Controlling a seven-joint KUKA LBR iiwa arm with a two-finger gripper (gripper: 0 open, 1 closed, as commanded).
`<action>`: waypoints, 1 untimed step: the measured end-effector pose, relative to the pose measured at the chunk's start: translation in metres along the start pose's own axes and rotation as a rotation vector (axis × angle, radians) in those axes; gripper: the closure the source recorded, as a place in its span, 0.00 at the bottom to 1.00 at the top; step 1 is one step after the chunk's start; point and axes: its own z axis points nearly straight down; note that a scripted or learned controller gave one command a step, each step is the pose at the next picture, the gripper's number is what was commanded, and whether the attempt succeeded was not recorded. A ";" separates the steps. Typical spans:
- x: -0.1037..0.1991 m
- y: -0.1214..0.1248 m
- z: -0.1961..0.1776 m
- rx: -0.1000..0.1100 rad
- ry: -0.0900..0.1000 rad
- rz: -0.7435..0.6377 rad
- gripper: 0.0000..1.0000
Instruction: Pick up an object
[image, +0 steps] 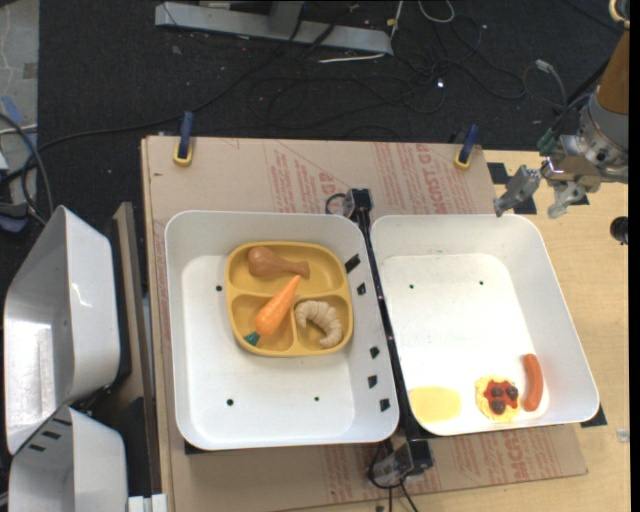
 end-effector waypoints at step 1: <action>0.001 0.002 -0.008 -0.012 -0.003 -0.003 0.00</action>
